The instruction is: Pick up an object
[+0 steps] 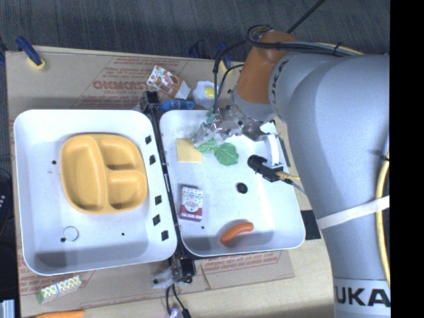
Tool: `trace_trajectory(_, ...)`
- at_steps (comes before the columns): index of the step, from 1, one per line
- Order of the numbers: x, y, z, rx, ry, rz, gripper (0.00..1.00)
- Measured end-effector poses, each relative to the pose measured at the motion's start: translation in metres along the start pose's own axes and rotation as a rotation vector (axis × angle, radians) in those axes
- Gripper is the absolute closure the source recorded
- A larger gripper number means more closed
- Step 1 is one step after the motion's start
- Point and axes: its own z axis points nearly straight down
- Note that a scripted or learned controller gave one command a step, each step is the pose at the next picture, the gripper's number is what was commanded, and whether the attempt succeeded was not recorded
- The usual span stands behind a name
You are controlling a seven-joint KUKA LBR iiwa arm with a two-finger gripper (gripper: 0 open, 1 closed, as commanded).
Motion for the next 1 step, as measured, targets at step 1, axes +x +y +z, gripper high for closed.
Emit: trace_trajectory(1,0.0631,-0.0337,-0.0896,-0.001,0.000,0.080,1.00)
